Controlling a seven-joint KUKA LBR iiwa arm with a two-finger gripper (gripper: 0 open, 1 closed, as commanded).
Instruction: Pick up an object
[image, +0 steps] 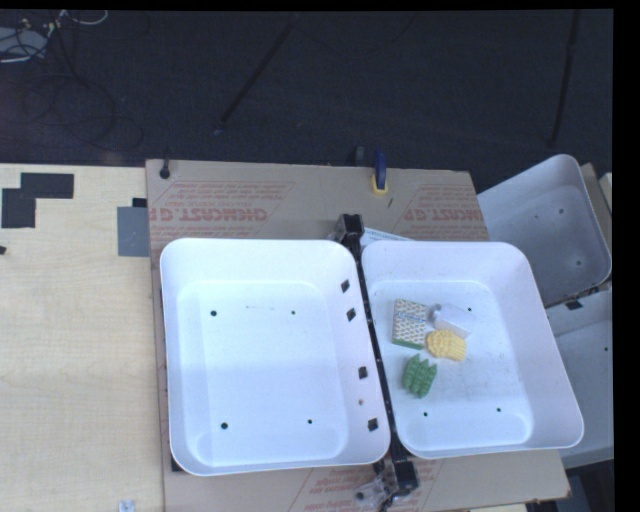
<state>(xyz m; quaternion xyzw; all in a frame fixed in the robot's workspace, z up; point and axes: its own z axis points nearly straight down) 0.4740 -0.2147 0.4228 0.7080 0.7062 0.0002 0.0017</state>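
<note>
Nearest, the green toy (419, 375) lies in the right bin (540, 330) just below the yellow piece (446, 346) and patterned block (410, 323), all clustered left of center toward the divider.

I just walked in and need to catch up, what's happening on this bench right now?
Nothing is being handled at the moment. Two shallow white bins sit side by side on the bench. The right bin holds a small cluster near its left side: a checkered pad, a yellow piece, a green piece and a small clear item. All lie loose on the bin floor, so the pick has not begun.
</note>
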